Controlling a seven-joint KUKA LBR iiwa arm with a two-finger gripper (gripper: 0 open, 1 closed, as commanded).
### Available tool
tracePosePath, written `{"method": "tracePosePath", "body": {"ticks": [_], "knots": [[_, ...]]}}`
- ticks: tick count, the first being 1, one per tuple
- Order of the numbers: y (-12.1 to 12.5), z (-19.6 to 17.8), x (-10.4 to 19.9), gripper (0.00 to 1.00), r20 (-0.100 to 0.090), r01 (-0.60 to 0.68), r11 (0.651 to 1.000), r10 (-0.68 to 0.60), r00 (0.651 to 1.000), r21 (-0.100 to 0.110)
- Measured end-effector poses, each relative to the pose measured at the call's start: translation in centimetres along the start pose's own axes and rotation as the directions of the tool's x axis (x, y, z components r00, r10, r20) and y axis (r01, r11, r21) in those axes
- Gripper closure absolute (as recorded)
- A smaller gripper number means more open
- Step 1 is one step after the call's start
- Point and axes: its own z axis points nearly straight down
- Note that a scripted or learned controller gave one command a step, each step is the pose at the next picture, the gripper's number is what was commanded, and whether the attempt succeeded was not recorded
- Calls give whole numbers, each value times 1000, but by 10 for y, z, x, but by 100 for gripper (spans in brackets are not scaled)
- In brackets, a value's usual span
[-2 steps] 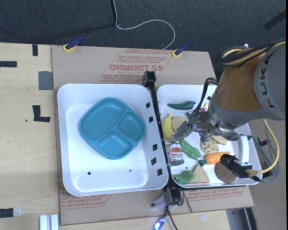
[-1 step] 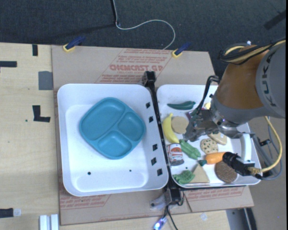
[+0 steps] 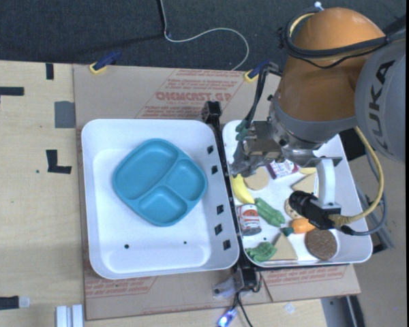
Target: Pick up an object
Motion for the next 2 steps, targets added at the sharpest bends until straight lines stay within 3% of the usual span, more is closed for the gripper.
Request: {"method": "tracePosePath", "body": {"ticks": [1,2], "knots": [[-12,-13,-107,100,8,-24,1000,24,1000,9],[-13,54,-62,100,4,-11,1000,11,1000,19]]}}
